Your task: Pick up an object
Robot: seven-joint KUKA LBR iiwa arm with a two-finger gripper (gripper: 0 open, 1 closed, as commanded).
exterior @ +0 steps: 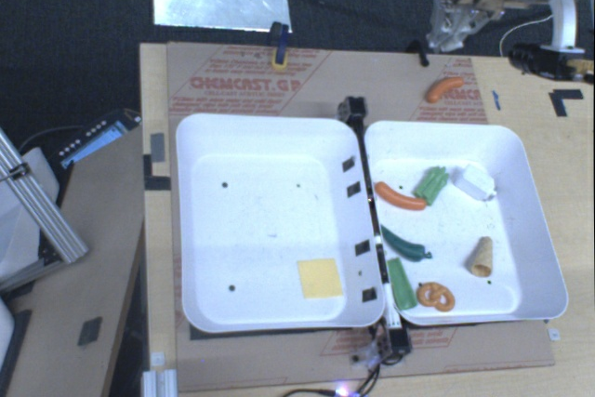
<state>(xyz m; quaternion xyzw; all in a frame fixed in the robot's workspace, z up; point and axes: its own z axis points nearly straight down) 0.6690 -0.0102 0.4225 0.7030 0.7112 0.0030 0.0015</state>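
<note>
overhead, gripper (453, 23) hangs beyond the right bin (535, 200), above a stray sausage (444, 89) on the board; jaw state unreadable.

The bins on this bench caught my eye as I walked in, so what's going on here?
A robot arm is set to pick up an object. Its end effector hangs above the bench's far edge, beyond both bins and holding nothing. The right bin holds toy food: a sausage, a pretzel, a cone and green pieces. The left bin holds a yellow square. Another sausage lies outside the bins.
</note>
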